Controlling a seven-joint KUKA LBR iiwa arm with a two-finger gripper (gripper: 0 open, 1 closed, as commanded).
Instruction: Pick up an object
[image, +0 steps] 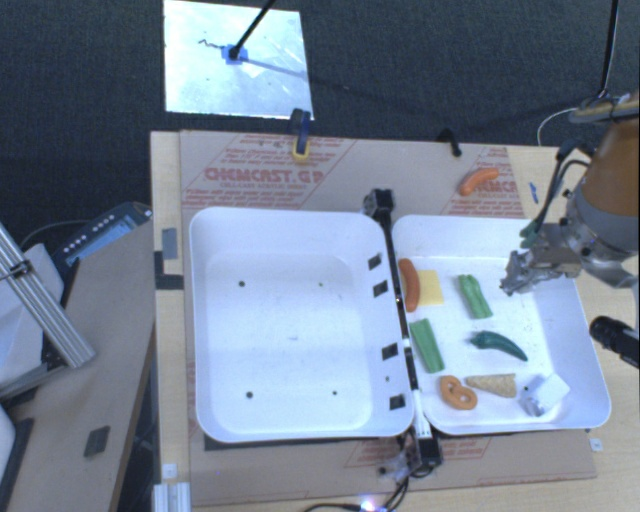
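The right bin (580, 330) holds several small toy foods. An orange sausage (408, 283) lies against its left wall beside a yellow cheese slice (429, 288). Two green pieces lie further in: one (474, 297) near the middle, another (427, 344) lower left. A dark green pepper (499, 345), an orange pretzel (458, 392), a tan cone (492, 384) and a white-grey piece (540, 393) sit toward the front. My gripper (518, 277) hangs over the bin's right part, just right of the upper green piece, with nothing seen between its fingers.
The left bin (215, 250) stands beside the right one, with black clips along the shared wall (395, 300). An orange sausage (479, 181) lies outside on the cardboard behind the right bin. A yellow and blue clamp (300, 135) sits at the cardboard's back edge.
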